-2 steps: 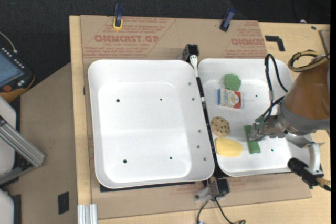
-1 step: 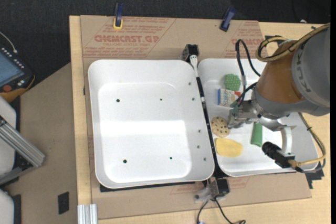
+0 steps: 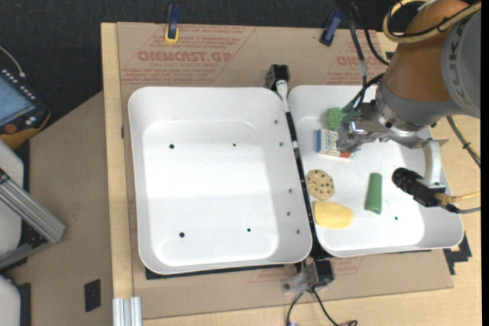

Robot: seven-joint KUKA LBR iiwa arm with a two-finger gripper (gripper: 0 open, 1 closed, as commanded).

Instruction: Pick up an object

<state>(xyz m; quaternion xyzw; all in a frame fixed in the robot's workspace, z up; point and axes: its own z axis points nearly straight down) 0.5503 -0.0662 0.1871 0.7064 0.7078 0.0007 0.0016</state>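
gripper [image 3: 353, 132] low in right bin [image 3: 435, 237], far-left part, fingers hidden by the wrist so open or closed cannot tell. just beside it a green lumpy object [image 3: 334, 118] and a small white-blue-red packet [image 3: 328, 142], contact unclear. nearer the front: round speckled cookie [image 3: 321, 182], yellow wedge [image 3: 334, 215] just below it, upright-lying green bar [image 3: 374, 193] to their right. left bin [image 3: 153, 187] alongside, both on cardboard-covered tabletop [image 3: 229, 50]
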